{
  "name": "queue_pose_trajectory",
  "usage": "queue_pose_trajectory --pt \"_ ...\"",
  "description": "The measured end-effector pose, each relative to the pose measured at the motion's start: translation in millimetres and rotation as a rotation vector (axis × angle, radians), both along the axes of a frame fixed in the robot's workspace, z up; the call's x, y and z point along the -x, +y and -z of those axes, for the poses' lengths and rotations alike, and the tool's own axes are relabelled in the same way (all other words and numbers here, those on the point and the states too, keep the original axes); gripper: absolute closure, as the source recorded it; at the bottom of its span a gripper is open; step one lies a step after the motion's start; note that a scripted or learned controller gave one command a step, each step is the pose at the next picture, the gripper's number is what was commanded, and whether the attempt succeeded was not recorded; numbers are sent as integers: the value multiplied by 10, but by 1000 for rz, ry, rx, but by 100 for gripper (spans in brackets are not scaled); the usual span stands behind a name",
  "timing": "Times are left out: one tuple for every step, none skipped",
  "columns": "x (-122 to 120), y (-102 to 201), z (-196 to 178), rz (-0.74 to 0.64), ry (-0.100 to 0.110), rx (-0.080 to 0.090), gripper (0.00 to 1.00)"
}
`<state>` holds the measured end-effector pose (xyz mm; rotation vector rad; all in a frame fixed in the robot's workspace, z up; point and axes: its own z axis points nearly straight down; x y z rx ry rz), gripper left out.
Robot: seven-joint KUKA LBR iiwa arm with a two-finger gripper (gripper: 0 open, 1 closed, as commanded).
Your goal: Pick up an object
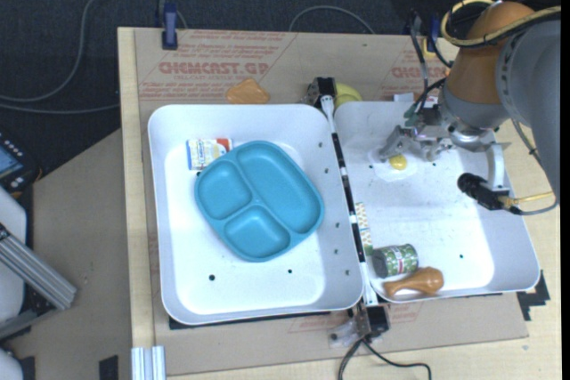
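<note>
My gripper (pixel 411 143) hangs low over the back part of the right bin (pixel 463 231), on the grey arm with its orange band. A small yellow object (pixel 398 162) lies on the bin floor just below and to the left of the gripper, seemingly apart from it. Near the bin's front edge lie a green can (pixel 394 260) on its side and an orange-brown gourd-shaped object (pixel 415 282). The left bin (pixel 178 254) holds a blue divided plate (pixel 257 198) and a small white carton (pixel 207 151) at the plate's back left.
Behind the bins, on the cardboard, rest an orange object (pixel 248 91) and a yellow object (pixel 345 93) beside a black clip. A black connector with a yellow cable (pixel 484 190) hangs from the arm over the right bin. Cables trail across the dark floor.
</note>
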<state>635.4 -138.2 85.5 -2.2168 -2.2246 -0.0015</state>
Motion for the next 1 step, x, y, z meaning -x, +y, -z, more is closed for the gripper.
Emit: queue_pose_trajectory --pt "-10 -20 -115 2 -4 2 100"
